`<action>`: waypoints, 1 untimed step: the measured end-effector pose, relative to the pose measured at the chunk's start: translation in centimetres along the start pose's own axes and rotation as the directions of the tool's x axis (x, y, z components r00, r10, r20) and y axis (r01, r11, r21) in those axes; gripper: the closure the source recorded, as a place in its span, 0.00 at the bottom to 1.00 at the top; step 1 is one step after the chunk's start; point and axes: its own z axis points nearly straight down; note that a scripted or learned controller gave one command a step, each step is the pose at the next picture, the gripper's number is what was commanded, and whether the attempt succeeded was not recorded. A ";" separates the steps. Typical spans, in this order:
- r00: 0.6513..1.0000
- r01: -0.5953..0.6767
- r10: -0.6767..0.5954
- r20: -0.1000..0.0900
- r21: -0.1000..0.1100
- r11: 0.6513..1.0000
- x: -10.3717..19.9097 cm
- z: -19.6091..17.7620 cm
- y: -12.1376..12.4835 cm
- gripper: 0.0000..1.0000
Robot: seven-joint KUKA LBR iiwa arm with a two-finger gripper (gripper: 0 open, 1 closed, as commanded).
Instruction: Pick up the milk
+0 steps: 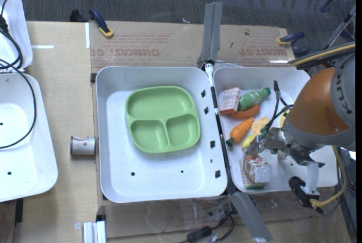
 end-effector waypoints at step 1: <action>1.000 0.000 0.000 0.000 0.000 1.000 0.0 0.0 0.0 0.00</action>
